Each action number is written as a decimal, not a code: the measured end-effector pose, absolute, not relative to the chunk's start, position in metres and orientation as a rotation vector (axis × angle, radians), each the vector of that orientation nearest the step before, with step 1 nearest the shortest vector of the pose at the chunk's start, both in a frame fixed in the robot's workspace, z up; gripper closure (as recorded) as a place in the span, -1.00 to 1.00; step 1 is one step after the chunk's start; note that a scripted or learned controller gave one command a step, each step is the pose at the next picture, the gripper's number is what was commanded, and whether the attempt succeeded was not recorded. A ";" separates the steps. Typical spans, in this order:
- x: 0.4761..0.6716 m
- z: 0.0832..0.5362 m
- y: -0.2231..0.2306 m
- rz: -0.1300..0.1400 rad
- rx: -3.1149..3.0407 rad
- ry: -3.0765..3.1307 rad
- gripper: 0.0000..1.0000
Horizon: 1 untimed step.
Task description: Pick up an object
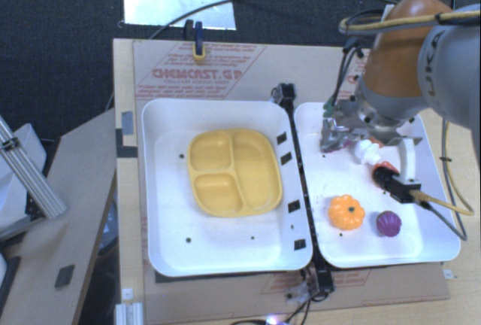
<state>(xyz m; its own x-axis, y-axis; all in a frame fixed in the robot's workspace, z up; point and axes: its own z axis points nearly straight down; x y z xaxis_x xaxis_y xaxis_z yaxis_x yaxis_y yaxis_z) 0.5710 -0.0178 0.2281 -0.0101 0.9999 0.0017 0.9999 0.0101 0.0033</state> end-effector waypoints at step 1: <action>0.590 0.232 0.023 0.006 2.211 2.230 1.00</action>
<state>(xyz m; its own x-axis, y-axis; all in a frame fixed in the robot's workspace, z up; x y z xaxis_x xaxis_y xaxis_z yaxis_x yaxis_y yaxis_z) 0.5902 0.0229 0.2316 -0.0088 1.0000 0.0019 1.0000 0.0088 0.0038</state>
